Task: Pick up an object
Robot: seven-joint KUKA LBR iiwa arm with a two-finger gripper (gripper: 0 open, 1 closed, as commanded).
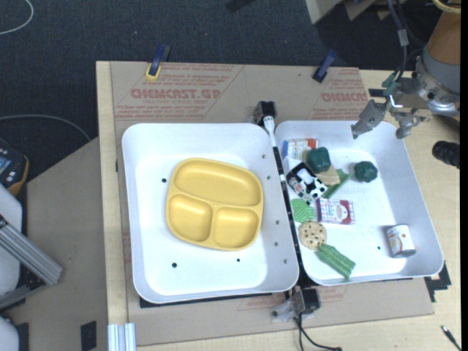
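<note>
Although the task names no single item, the candidates lie loosely grouped in the right bin (420,196): a dark green rounded toy (319,159), a smaller green lump (365,171), a black-and-white cow-patterned piece (307,183), a red-and-white packet (336,211), a cookie (312,234), a green pickle-like piece (336,259), and a small white can (399,240) lying apart near the right wall. The gripper (385,120) hangs above the bin's far right corner, well apart from every item, with its fingers spread and nothing between them. Risk from here is judged as follows: the central items touch or overlap, so a descent there may pinch two things, or push one aside; flat items such as the packet and cookie offer little for the fingers to close on; the can may roll. The isolated green lump or the can appears the cleaner target. The left bin (139,196) holds a yellow divided tray (215,203). Both bins rest on a board covered in printed brown paper (183,86), fixed by clamps (156,62) at the far edge. Dark carpet (110,13) surrounds the bench.
</note>
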